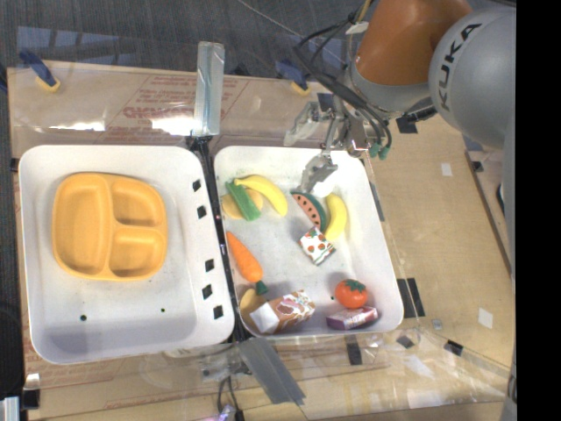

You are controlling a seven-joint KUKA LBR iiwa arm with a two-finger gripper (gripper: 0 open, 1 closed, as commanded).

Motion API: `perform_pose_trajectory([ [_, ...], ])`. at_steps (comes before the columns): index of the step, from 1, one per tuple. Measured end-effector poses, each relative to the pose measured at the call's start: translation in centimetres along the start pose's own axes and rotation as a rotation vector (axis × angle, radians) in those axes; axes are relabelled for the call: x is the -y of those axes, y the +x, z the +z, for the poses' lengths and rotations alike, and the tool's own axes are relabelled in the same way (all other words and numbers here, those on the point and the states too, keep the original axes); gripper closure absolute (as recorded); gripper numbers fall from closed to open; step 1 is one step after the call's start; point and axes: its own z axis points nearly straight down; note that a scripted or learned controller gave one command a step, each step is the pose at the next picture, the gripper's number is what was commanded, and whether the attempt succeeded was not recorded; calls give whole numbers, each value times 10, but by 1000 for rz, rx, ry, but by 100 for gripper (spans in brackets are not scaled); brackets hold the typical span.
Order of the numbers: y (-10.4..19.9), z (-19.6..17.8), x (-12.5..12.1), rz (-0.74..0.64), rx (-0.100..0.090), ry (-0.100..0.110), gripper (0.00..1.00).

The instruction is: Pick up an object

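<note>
Watermelon slice (pixel 308 209) lies beneath hovering tool (pixel 317 170).

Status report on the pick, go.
Gripper low over right bin, nothing seen between its fingers. Nearest: watermelon slice and banana, both lying in bin. Toys crowded around them. Orange tray alone in left bin.

Watermelon slice (pixel 308 209), yellow banana (pixel 337 216) beside it, perhaps touching, right bin (pixel 382 261)
</note>
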Motion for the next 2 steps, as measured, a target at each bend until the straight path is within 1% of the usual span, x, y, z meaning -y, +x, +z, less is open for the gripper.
perform_pose_trajectory([
  [1,65,137,44,-201,-7,-4,0],
  [2,103,160,-1,-169,-3,-4,0],
])
